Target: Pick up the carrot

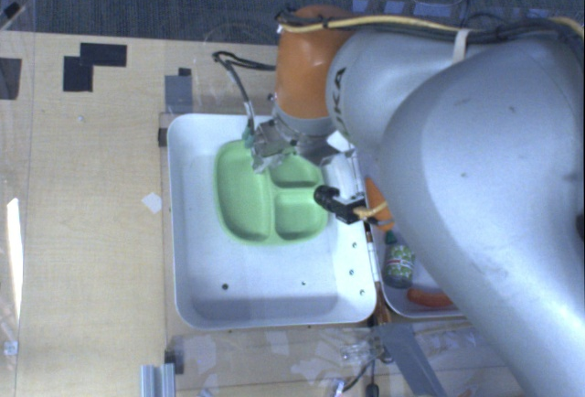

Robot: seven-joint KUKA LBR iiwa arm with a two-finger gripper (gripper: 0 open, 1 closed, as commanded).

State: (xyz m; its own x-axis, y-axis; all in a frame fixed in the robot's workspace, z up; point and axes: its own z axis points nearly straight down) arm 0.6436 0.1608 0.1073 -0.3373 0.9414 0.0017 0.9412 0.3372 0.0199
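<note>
Grey and bulky, the arm point(475, 166) lies closest to the lens and takes up the view from 2 o'clock down to 5 o'clock, reaching in toward the centre. Its orange band point(306, 66) sits just at 12 o'clock of the centre, with a pale yellow cable point(402, 22) running over the arm's upper edge.

Below the band, the end effector point(271, 150) hangs over the left bin point(196, 295), above the 1 o'clock corner of a green tray point(242, 198) with moulded compartments that lies in the bin's upper half. Whether the end effector is released or clenched cannot be told from this angle, and nothing can be seen gripped in it.

At 3 o'clock from the tray, past the bins' shared wall, a strip of the right bin point(388, 299) shows under the arm. An orange piece that looks to be the carrot point(382, 212) lies there, largely hidden by the arm and apart from the end effector. At 6 o'clock of it stands a small jar point(399, 263) with a green label, and beyond that, toward 5 o'clock, lies a reddish elongated thing point(430, 298).

Light wood makes up the surface point(91, 276), with black tape marks point(91, 64) at 10 o'clock.
</note>
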